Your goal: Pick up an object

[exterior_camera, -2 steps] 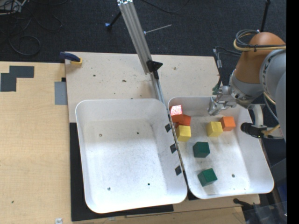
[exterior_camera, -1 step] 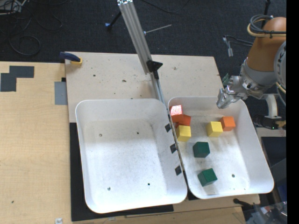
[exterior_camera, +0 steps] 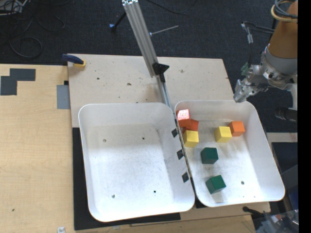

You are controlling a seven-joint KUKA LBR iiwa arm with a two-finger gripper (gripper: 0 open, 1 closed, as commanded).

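Observation:
The right bin (exterior_camera: 265, 144) holds several small blocks. An orange block (exterior_camera: 188, 124) and a yellow block (exterior_camera: 191, 138) sit against its left wall, below a pale pink-white block (exterior_camera: 183, 114). A second yellow block (exterior_camera: 223, 133) touches a second orange block (exterior_camera: 237, 128) further right. Two dark green blocks (exterior_camera: 209, 155) (exterior_camera: 215, 183) lie nearer the front. My gripper (exterior_camera: 241, 95) hangs above the bin's back right corner, away from every block, with nothing visibly held.
The left bin (exterior_camera: 97, 125) stands beside the right one, with black clips along the shared wall (exterior_camera: 179, 154). A slanted aluminium bar (exterior_camera: 144, 38) rises behind the bins. A small blue and yellow clamp (exterior_camera: 74, 60) lies at the board's back left.

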